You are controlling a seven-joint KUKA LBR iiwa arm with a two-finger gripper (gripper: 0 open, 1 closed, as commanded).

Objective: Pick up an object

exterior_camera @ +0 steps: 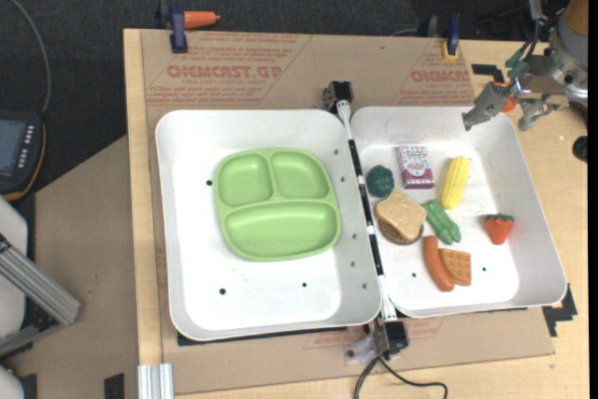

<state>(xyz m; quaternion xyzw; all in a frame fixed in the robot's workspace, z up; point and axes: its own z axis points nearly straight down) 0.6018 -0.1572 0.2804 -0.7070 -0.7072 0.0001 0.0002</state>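
Red "CHEMCAST GP" lettering marks the board (pixel 280 61) behind both bins (pixel 187 201).

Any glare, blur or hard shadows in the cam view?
Camera view: lighting is even and soft; the white bins are bright but their edges stay readable; no hard shadows under the green plate or toy food; the hand at the right bin's top corner looks slightly soft; the floor is dark.

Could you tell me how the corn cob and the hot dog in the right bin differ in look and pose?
The corn cob is yellow; the hot dog is orange-red. The corn cob lies near the bin's middle beside the small pink box, while the hot dog lies nearer the front edge, against the waffle. The corn cob looks thicker. Both are elongated toy foods lying flat in the right bin.
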